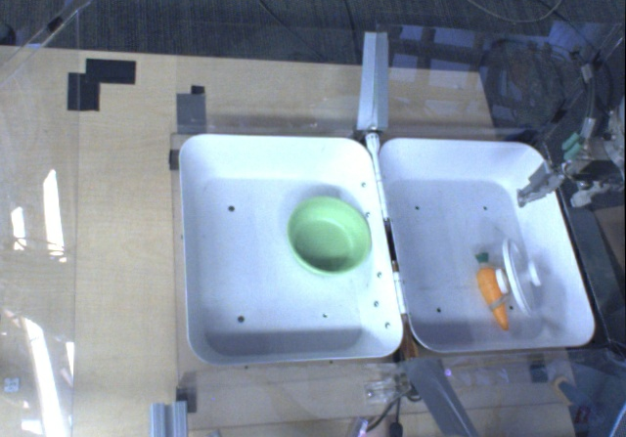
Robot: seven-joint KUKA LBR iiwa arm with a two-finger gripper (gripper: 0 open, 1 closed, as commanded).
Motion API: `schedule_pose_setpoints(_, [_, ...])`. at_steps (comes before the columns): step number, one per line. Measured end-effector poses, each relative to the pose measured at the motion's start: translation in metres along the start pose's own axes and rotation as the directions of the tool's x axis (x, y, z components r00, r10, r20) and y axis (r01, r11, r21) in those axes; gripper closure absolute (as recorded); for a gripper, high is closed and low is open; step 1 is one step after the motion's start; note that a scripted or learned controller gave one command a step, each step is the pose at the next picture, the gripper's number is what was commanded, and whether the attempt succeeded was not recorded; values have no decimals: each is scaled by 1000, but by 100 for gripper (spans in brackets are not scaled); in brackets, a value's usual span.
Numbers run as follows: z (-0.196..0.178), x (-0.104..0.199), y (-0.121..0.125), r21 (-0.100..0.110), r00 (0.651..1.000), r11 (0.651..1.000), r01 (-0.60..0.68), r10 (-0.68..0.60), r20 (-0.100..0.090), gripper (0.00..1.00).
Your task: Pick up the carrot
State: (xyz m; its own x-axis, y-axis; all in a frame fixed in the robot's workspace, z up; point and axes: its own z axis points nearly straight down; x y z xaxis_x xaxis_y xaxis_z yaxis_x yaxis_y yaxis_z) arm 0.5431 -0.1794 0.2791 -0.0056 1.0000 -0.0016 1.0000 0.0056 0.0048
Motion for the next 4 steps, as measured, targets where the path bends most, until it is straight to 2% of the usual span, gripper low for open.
schedule_pose_setpoints(1, [119,33,-55,0,996,996,-84,84,-1,0])
schedule_pose_setpoints(2, [133,29,-52,-11,999,999,-43,43,1,0])
schedule_pose_setpoints(3, [179,0,-46,-24,959,959,283,-283,10,0])
schedule_pose_setpoints(4, [178,-3,-47,-21,892,892,451,-451,12,0])
